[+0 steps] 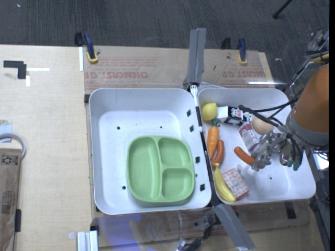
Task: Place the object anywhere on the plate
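A green three-compartment plate [159, 169] lies in the left white bin [104, 140] with nothing on it. My gripper [260, 160] hangs low in the right bin [277, 190], just right of a small orange-red sausage [242, 154] and touching or nearly touching its end. Nothing is visibly held. The grey arm with its orange band [316, 101] comes in from the right above the bin.
Along the right bin's left side lie a lemon [209, 110], a carrot [212, 137], a red sausage [220, 151], a banana [222, 184] and a snack packet [236, 182]. A black-and-white pack [233, 114], a red-white pouch [248, 136] and a beige roll [263, 125] sit behind the gripper.
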Tool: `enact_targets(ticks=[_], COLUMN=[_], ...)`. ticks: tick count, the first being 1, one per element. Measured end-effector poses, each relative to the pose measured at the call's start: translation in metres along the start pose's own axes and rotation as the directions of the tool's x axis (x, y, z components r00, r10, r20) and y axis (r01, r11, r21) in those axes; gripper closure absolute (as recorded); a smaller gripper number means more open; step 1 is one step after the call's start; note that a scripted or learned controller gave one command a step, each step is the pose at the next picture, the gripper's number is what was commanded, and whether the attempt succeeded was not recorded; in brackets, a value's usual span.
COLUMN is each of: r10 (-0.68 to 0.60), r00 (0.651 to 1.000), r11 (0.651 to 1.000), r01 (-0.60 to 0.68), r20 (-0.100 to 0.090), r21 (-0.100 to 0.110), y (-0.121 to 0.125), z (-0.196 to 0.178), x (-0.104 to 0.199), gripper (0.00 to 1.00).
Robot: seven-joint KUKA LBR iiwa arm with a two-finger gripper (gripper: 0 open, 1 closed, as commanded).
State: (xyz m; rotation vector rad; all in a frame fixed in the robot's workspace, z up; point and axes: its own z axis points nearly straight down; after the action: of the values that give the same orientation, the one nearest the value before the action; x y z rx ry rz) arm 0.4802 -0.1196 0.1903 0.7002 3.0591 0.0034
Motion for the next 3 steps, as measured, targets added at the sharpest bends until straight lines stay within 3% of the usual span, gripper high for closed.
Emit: enact_targets(ticks=[1,2,3], r10=[-0.021,-0.012,-0.012], r00=[1.0,1.0,1.0], r11=[1.0,1.0,1.0], r01=[0.021,0.012,0.012], r20=[-0.001,-0.001,-0.001], r21=[0.002,0.002,0.002], y=[0.065,0.119,0.119], z=[-0.022,-0.031,-0.031], x=[0.011,0.047,0.047], gripper=[1.0,1.0,0.0])
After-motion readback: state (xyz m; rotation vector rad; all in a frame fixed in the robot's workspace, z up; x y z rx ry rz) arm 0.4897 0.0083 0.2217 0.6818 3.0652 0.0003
